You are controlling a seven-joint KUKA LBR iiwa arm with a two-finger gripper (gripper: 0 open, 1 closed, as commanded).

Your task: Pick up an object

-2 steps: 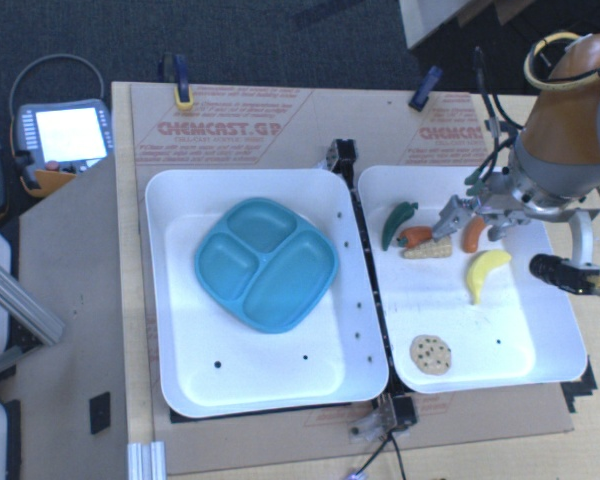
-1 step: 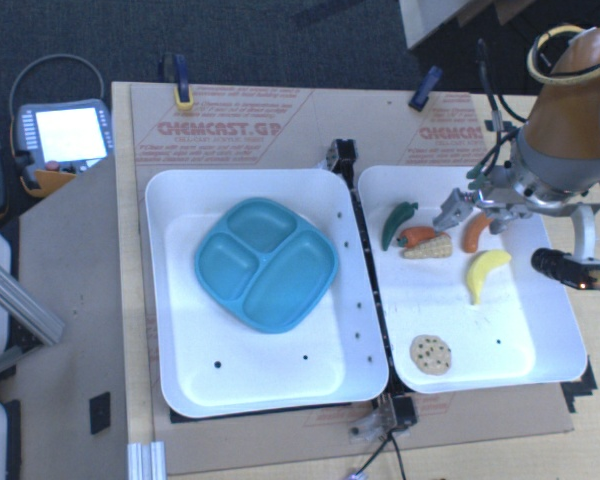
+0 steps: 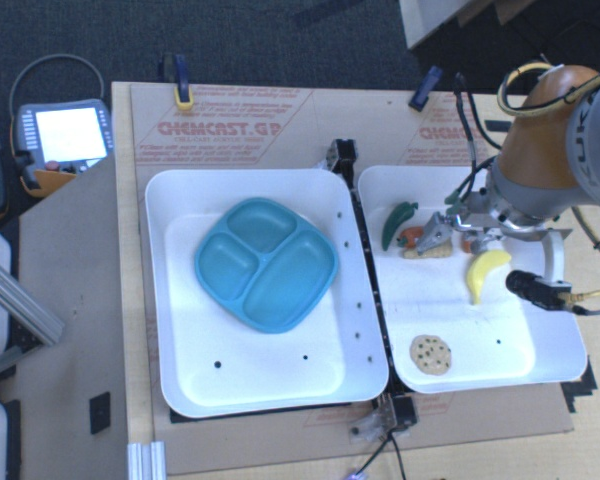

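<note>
My gripper (image 3: 438, 234) hangs low in the right bin (image 3: 555, 363), at the upper part of it, with my arm (image 3: 545, 158) coming in from two o'clock. Whether it is spread or pressed together, I cannot tell. Its tip sits just over a small reddish and tan piece of food (image 3: 420, 243). A green pepper (image 3: 397, 222) lies at ten o'clock from the tip, a banana (image 3: 485, 271) at four o'clock, and a cookie (image 3: 430, 353) at six o'clock, well apart. The left bin (image 3: 180, 368) holds a blue divided plate (image 3: 267, 264).
</note>
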